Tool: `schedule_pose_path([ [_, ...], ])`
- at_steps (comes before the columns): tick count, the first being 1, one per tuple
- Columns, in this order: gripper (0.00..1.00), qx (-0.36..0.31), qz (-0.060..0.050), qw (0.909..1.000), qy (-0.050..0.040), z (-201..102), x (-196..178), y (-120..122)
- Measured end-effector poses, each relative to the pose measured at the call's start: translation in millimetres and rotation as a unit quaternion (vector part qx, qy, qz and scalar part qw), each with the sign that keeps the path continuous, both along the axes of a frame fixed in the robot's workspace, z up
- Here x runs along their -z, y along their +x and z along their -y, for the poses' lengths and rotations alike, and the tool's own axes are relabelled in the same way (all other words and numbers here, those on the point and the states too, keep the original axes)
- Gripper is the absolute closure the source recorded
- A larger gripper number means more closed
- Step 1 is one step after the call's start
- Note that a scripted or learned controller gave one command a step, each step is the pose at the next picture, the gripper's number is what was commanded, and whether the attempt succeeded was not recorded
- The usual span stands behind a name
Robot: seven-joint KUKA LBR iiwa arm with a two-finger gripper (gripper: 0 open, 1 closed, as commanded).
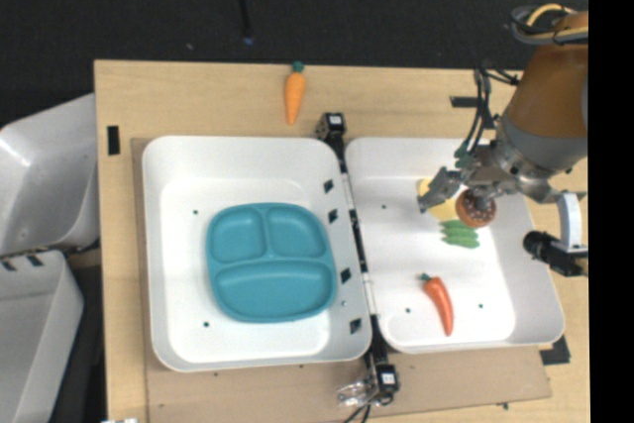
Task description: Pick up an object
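- Two white bins on the surface; left bin (168, 312) holds a blue divided plate (269, 261), stiff, smooth, too wide to pinch.
- Orange toy carrot (294, 92) lies on the bare surface near its far edge.
- Right bin (515, 312): red chili pepper (439, 302) near the bin's front edge, well apart from the rest; likely light, hard plastic, slippery; take it across the mid-body.
- Hand (446, 191) low at the bin's far right, beside a green piece (460, 233), round brown piece (476, 210) and yellow piece (428, 185); all small, partly covered.
- Hand's open/closed state: cannot tell.
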State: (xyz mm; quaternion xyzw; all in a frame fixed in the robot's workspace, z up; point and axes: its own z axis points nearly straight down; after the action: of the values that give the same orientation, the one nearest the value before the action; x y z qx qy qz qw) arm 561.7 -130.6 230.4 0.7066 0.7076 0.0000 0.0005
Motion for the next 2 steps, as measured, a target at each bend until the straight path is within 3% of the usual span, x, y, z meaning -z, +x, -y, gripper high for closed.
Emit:
schedule_pose_path([
  [2,0.0,0.001,-0.003,1.0,0.0001,4.3,117.6,-18.0],
])
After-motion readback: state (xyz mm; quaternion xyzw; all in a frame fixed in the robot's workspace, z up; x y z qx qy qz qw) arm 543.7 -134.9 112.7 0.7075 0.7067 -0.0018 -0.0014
